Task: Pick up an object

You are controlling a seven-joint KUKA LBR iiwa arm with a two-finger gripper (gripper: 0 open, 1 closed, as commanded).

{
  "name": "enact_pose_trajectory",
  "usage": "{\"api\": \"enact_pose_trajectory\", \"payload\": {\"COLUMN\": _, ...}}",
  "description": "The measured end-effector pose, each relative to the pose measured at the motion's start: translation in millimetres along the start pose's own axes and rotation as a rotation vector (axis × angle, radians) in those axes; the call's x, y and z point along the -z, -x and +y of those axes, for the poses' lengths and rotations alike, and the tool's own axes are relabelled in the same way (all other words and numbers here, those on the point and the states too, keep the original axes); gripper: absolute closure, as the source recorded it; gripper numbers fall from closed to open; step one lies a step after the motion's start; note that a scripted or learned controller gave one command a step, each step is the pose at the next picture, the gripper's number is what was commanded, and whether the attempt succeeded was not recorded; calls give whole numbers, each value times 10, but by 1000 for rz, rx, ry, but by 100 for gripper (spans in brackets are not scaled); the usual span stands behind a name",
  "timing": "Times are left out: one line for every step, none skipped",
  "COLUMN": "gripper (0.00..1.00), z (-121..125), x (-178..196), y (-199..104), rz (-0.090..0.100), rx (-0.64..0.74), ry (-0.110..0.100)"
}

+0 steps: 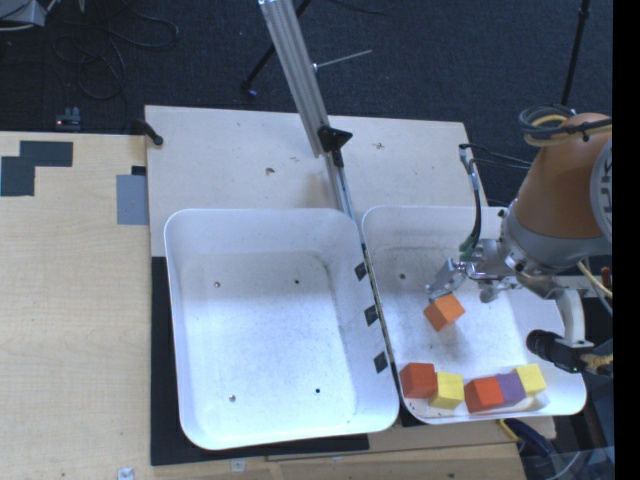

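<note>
Near row: red cube [418, 379], yellow cube [447, 390], second red cube [484, 393], purple block [510, 386] and second yellow cube [531, 378], lined along the near wall of the right bin [400, 243], well below the tool.
Orange cube: [444, 311] tilted, just under the tool's tip and touching or nearly touching it; whether it is lifted off the bin floor I cannot tell.
Tool: [447, 284] over the right bin; finger spread cannot be told at this angle.
Arm: orange band [562, 183] to the tool's right.
Left bin: [260, 408] left of the tool, touching the right bin.
Counter: [230, 158] pale, beyond both bins.
Rail: metal rail [298, 73] slanting away, far side.
</note>
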State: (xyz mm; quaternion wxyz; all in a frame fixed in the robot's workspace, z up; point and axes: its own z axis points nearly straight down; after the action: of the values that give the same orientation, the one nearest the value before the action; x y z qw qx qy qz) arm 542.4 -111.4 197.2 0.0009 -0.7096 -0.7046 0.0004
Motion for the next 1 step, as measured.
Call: {"api": "enact_pose_trajectory", "payload": {"gripper": 0, "z": -67, "x": -981, "y": -50, "rz": -3, "rx": 4, "ry": -1}}
